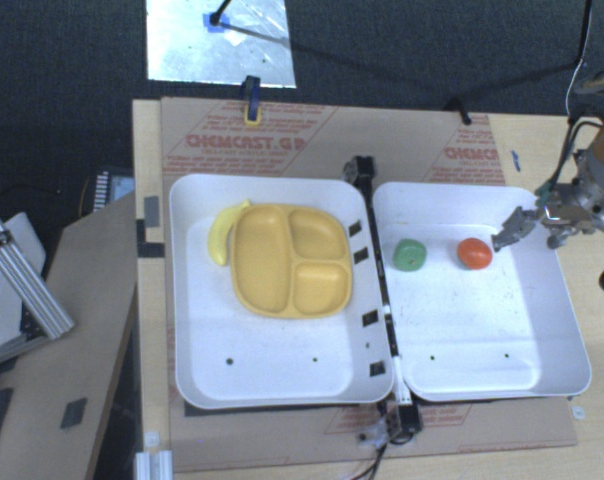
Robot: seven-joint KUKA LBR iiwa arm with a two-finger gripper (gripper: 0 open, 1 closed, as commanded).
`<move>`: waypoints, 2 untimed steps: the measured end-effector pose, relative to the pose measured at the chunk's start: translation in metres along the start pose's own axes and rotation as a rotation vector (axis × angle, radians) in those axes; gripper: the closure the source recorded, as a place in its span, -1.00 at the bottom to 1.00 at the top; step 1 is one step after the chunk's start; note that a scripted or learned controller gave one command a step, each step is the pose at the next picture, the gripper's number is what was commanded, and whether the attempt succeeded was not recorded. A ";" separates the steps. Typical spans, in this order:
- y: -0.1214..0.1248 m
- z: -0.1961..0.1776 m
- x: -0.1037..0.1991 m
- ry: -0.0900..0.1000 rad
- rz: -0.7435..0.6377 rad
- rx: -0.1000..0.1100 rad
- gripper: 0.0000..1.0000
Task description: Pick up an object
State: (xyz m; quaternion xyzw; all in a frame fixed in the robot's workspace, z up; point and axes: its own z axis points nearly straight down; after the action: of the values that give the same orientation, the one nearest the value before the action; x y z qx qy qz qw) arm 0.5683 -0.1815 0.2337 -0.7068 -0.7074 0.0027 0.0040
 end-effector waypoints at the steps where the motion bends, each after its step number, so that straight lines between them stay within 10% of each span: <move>1: 0.002 -0.006 0.000 -0.002 -0.003 -0.011 -1.00; 2: 0.011 0.040 -0.001 -0.002 -0.001 -0.008 -1.00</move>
State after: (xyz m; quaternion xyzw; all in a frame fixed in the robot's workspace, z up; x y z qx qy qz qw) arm 0.5789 -0.1823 0.1939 -0.7064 -0.7079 0.0006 0.0006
